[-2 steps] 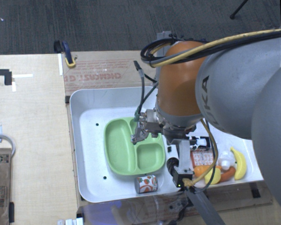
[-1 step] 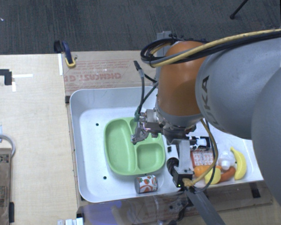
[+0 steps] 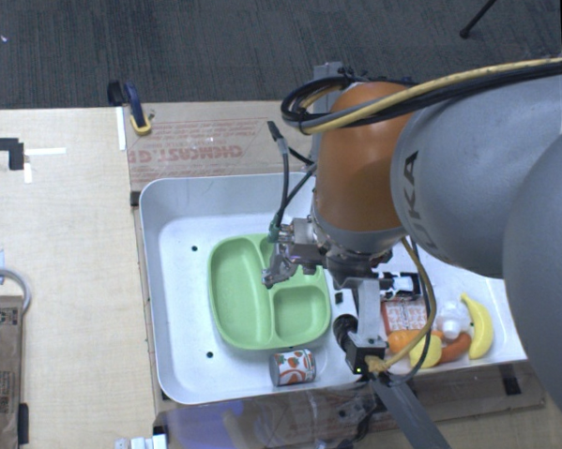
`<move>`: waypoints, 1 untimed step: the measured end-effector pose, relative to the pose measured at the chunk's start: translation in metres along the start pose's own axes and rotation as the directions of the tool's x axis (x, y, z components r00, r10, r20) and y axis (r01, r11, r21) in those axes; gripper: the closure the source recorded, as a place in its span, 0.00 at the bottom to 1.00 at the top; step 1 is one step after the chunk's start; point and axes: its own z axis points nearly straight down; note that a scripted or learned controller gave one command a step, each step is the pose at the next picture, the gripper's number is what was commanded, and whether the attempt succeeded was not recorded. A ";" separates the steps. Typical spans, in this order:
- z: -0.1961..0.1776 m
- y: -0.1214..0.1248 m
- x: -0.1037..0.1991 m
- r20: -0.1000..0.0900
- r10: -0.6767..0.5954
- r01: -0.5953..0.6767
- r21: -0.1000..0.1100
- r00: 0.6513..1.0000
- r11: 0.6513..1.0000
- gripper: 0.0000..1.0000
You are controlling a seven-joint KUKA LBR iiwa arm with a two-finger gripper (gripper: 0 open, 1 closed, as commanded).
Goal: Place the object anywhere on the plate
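Smooth, glossy green plastic divided plate [image 3: 266,295] inside a white plastic bin [image 3: 175,271] with a soft sheen. Pale matt wood tabletop [image 3: 65,230]. Printed, shiny small can [image 3: 293,366]. Glossy yellow plastic banana [image 3: 479,326]. Smooth grey and orange arm [image 3: 429,174] casing.

The arm [image 3: 484,161] is a thick rounded tube in smooth light grey, with dark letters printed along its side. Above the wrist sits a broad, glossy orange band [image 3: 362,158], swollen like a barrel. A yellow cable [image 3: 461,76] and several black cables [image 3: 303,100] loop over the band's top. Below it comes a cluster of metal and black parts, with thin wires trailing down to the claw [image 3: 281,266], a small dull-metal piece.
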 end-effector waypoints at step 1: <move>0.000 0.000 0.000 0.000 0.000 0.000 0.000 1.000 1.000 0.00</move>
